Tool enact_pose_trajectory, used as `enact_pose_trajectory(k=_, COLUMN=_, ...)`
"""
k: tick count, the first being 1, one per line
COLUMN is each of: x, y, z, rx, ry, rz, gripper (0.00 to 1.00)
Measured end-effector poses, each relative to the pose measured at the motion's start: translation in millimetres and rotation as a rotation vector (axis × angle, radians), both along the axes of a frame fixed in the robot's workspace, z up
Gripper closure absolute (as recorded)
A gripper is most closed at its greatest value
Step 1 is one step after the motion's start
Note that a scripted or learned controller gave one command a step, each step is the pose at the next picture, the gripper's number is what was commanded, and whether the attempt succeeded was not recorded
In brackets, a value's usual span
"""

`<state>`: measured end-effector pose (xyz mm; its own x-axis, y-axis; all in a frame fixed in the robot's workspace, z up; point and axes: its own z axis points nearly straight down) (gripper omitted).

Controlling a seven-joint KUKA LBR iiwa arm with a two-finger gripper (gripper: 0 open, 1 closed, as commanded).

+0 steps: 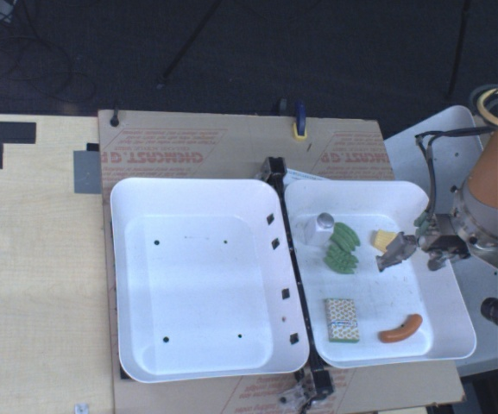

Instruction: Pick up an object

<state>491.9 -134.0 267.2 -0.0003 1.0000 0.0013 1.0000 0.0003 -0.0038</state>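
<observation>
Candidate objects all sit in the right bin (443,335). We note a yellow block (385,239) near the far right side, a green leafy toy (343,247) at centre, a small grey cup (324,223) just beside it on the far-left side, a patterned box (342,319) lying flat toward the near edge, and an orange sausage (401,328) near the near-right corner. The pieces lie mostly apart from one another, which leaves room for fingers to come down around any single one; the leafy toy and cup are the closest pair.

The gripper (414,253) hangs over the bin's right side, just next to the yellow block, the arm (490,188) reaching in from the right. Its two fingers look spread, one dark tip (392,255) toward the block and the other (441,258) out near the bin's right wall; nothing shows between them. The view here is dim and slanted, so we take the spread as probable, not certain, and we cannot tell how high the tips ride above the floor.

We judge the block the likely target, being nearest. The pick is not yet made.

The left bin (132,231) sits alongside, touching at the shared divider.
</observation>
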Motion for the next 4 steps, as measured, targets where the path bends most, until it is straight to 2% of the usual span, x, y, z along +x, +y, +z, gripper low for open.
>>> enact_pose_trajectory(k=1, x=-19.6, y=19.4, z=-146.4, rx=0.004, ry=0.011, rz=0.001, gripper=0.00)
enact_pose_trajectory(k=2, x=13.0, y=31.4, z=21.1, rx=-0.003, ry=-0.018, rz=0.004, gripper=0.00)
enact_pose_trajectory(k=3, x=-1.5, y=40.9, z=-186.7, rx=-0.001, ry=0.001, rz=-0.002, gripper=0.00)
enact_pose_trajectory(k=4, x=83.0, y=30.0, z=-69.2, rx=-0.004, ry=-0.013, rz=0.002, gripper=0.00)
